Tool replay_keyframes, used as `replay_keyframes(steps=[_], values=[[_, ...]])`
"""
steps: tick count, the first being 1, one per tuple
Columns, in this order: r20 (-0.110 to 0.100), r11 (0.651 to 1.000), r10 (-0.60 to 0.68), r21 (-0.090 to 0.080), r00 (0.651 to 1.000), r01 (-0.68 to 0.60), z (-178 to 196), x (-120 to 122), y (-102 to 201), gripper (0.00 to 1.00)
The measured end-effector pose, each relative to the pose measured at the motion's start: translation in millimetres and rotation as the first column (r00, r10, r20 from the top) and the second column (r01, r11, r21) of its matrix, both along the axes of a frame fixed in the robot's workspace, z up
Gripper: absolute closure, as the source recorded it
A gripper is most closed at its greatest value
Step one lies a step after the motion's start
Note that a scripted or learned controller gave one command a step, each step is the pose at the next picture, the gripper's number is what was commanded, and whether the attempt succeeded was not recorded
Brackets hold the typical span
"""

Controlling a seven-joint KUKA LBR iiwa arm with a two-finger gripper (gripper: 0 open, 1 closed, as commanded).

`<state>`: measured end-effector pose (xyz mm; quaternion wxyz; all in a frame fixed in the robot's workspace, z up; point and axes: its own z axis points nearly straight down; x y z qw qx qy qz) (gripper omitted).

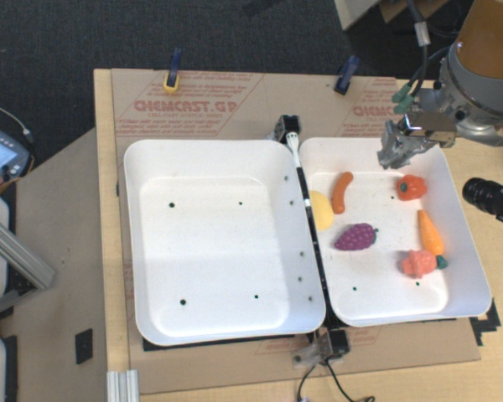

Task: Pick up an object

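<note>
Under both bins (151,166), cardboard (201,99) reads "CHEMCAST".

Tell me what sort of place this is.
Likely a robot grasping test bench: two white bins clamped to a cardboard-covered board, toy food such as a carrot, and the end effector above.

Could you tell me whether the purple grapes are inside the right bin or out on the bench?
Inside. The purple grapes lie on the right bin's white floor, within its rim, between the yellow piece and the carrot.
</note>
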<state>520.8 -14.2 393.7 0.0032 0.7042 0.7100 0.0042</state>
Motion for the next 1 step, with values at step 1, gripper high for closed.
replay_keyframes(steps=[1], values=[[-0.005,1.0,0.001,0.001,1.0,-0.001,16.6,-19.5,74.2,1.0]])
